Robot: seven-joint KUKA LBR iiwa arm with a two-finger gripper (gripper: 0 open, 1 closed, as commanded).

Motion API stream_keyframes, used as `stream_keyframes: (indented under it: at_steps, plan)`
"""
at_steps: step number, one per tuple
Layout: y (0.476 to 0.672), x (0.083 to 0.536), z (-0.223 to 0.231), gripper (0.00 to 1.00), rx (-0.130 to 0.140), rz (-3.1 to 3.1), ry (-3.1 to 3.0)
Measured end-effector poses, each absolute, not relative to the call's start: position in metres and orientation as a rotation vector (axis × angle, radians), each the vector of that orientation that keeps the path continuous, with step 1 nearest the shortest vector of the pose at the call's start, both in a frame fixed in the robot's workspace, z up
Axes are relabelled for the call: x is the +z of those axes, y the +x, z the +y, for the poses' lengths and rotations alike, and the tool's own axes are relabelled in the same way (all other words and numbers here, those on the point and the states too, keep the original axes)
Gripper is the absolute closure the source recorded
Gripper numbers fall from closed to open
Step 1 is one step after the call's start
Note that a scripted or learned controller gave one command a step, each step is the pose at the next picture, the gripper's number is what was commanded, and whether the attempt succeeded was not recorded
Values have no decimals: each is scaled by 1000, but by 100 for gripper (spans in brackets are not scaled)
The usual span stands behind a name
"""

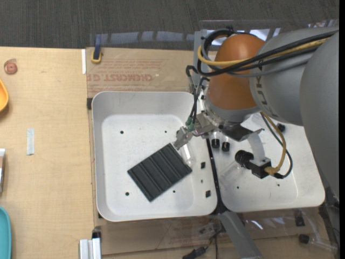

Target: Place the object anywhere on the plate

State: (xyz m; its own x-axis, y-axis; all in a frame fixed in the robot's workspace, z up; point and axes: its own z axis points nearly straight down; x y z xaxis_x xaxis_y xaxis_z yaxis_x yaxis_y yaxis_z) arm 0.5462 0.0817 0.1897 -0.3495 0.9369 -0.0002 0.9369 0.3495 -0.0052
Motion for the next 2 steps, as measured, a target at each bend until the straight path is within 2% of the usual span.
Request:
stream_keyframes:
  at_steps: [2]
  plan:
    - [546,190,82,0,7,-2578,-1790]
